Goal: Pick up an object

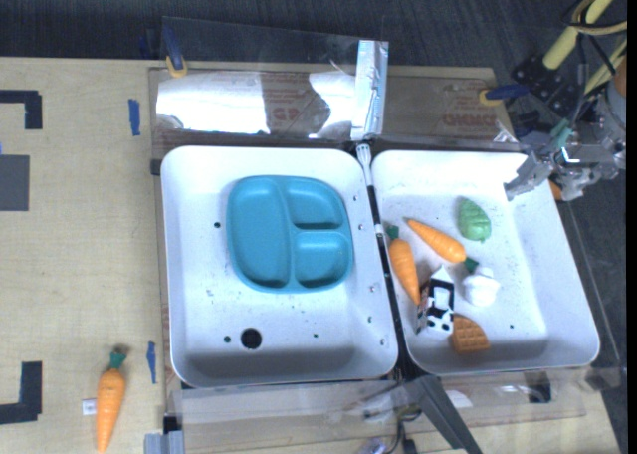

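1. Off the bins, on the wooden bench at far left: small orange plastic carrot (109, 397).
2. In the left shallow white bin (189, 193): blue divided plastic plate (290, 231).
3. In the right shallow white bin (557, 323): two orange toy carrots (434, 239), green lumpy toy (475, 220), black-and-white toy cow (436, 307), white toy (482, 289), orange waffle-textured toy (468, 334).
4. Over that bin's far right rim: grey two-finger gripper (526, 181), grip state impossible to tell.

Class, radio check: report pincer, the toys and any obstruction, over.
Pincer at right bin's far-right rim, holding nothing. Toys clustered together: two carrots, green piece, cow. Nothing between pincer and toys.
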`<state>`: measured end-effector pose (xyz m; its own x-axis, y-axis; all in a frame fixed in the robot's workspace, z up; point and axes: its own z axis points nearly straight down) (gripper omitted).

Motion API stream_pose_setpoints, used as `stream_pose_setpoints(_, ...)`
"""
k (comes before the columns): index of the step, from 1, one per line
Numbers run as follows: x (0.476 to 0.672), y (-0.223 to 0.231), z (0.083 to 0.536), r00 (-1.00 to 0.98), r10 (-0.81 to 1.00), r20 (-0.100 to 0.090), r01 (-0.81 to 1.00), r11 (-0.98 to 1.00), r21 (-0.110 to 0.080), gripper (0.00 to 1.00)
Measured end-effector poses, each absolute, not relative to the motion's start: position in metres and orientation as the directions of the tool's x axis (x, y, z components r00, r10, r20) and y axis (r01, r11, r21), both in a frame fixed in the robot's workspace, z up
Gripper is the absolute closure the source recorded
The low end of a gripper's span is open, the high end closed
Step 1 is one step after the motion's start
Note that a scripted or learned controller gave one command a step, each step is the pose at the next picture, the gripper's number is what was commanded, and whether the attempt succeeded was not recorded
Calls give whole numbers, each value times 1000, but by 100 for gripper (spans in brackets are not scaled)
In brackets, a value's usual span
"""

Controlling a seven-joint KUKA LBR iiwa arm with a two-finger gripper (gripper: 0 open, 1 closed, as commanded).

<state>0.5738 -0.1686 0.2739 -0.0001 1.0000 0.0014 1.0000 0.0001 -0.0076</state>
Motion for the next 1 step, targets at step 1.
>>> stream_pose_setpoints(1, 575, -115, 152, 5, 1000, 4, 1000, -5, -18, 0)
